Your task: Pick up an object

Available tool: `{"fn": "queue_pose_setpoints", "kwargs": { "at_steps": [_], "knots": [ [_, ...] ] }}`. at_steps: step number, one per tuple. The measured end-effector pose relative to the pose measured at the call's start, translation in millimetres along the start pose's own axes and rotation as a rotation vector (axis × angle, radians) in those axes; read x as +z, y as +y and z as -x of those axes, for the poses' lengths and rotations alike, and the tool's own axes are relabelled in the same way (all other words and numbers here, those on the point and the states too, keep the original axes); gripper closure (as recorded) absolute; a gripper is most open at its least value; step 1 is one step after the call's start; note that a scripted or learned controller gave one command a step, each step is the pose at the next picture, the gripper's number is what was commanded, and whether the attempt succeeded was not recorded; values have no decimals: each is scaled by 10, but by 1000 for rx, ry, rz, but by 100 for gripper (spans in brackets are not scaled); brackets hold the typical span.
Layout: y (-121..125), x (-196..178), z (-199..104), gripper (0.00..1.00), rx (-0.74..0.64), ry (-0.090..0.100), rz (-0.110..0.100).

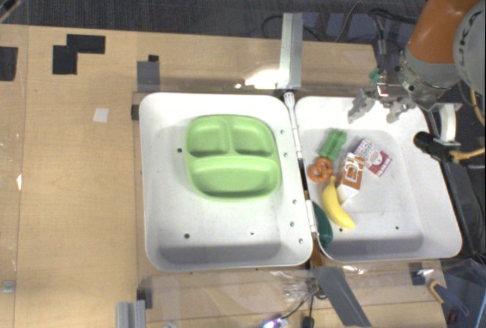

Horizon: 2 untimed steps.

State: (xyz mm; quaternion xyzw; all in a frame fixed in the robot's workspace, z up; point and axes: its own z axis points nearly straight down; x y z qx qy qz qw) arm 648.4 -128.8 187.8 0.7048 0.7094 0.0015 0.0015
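Camera view, from above, puts the things I might pick in a small cluster in the right bin [425, 235], against its left wall: a yellow banana [337, 209] lying at a slant, an orange pretzel-shaped piece [320, 170] just above it, a green stick [332, 143] above that, and two small printed cartons [361, 164] just to the right, the lower one touching the banana's upper end. A dark green piece [324, 228] lies at the bin's left edge below the banana. All of these sit below and to the left of my gripper [377, 108], which hangs over the bin's upper part, near the back wall and well apart from the cluster. My two fingers [357, 109] are spread wide, pointing down, with nothing between them. My grey arm with its orange band [439, 29] comes in from the right. In the left bin [163, 228] lies a green divided tray [231, 156], roughly centred.
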Motion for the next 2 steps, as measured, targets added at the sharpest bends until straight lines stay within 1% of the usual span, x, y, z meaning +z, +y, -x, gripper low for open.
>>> {"fn": "queue_pose_setpoints", "kwargs": {
  "at_steps": [1,2],
  "knots": [
    [219,-95,377,0,3,-2,3],
    [217,683,-285,0,-99,0,0]
  ]
}}
